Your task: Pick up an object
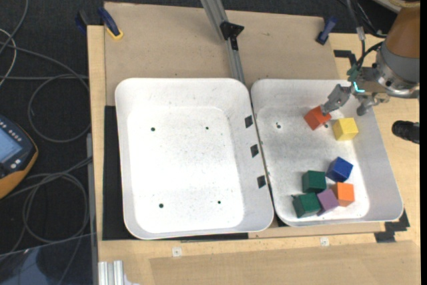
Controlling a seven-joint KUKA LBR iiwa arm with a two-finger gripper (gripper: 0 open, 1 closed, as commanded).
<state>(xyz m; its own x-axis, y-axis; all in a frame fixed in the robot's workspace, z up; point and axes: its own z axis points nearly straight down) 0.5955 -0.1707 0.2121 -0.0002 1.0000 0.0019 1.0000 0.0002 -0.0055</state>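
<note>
In the right bin [287, 163] my gripper [350, 103] hangs over the far end, fingers spread open with nothing between them. A red-orange block [317, 118] lies just left of the left fingertip [335, 98], touching or nearly touching it. A yellow block [345, 128] sits just below the gripper. Near the bin's front right corner are a blue block [340, 168], an orange block [345, 193], a purple block [327, 199] and two green blocks [313, 180] [306, 204].
The left bin [180, 157] stands beside the right one, with a row of black clips [254, 150] on the shared rim. A slanted metal pole [213, 0] rises behind the bins. Cables lie on the floor to the left.
</note>
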